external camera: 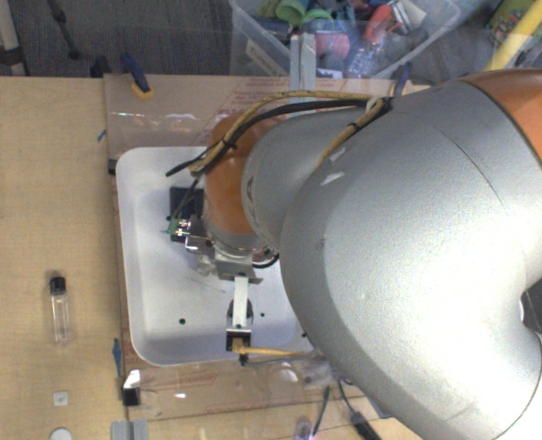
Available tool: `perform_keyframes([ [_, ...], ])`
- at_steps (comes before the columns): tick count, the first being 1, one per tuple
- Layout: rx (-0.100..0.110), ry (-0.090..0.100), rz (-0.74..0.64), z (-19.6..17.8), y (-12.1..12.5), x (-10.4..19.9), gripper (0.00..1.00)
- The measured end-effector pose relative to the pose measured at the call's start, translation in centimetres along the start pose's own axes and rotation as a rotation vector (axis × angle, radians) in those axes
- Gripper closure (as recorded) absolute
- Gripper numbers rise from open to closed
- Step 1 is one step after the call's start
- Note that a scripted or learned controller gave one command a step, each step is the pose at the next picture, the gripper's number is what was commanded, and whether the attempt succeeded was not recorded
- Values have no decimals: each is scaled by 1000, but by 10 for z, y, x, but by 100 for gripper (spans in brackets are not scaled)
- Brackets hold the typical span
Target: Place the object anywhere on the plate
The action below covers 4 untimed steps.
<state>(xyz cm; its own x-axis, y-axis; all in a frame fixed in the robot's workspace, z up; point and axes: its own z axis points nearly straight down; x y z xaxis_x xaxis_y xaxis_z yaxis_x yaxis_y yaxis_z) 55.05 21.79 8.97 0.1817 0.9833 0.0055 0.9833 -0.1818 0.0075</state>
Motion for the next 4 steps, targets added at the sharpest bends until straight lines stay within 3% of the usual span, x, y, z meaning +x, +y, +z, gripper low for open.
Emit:
perform_keyframes([
  [1, -7, 4, -342, -3, -63, -28, 100],
  [2, 10, -2, -663, -84, -68, -23, 100],
  [3, 7, -2, -790, -130, -8, -14, 100],
  [4, 12, -2, -798, -102, -69, -17, 100],
])
